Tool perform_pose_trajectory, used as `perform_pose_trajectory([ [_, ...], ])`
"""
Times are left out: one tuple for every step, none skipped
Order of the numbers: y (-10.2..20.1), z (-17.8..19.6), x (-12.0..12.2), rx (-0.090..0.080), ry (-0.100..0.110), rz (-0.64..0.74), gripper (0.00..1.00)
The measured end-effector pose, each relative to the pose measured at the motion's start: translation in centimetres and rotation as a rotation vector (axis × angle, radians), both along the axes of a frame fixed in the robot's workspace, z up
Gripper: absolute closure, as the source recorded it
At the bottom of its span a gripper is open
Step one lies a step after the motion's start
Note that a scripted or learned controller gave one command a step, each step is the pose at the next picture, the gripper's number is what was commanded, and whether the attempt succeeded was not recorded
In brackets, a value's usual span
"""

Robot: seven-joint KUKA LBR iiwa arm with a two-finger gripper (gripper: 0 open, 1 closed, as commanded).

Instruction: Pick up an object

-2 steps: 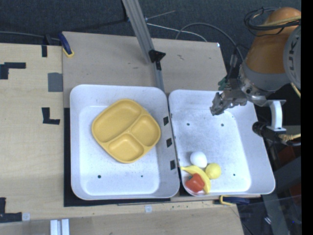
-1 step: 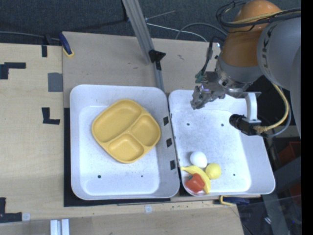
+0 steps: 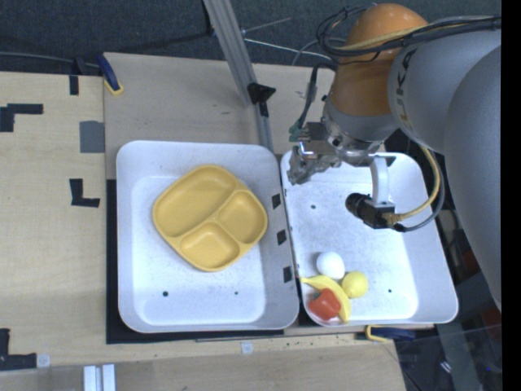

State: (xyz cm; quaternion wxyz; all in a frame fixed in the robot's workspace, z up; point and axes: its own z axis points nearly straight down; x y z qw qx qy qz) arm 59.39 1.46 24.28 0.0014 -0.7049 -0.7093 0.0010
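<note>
My gripper (image 3: 303, 168), its opening indiscernible, hangs over the right bin's (image 3: 407, 243) far-left corner; yellow plate (image 3: 210, 217) occupies the left bin (image 3: 138, 243).

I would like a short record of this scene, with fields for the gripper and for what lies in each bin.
gripper: above the upper left corner of the right bin, nothing seen in it
left bin: yellow divided plate
right bin, near corner: white ball, yellow banana, red piece, small yellow object

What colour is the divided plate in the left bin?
The divided plate is yellow, seen clearly in the camera view, lying in the left bin.
</note>
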Motion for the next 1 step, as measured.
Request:
perform_pose_trajectory([
  [5.24, -1.63, 1.04, 0.000, -0.001, 0.001, 1.00],
])
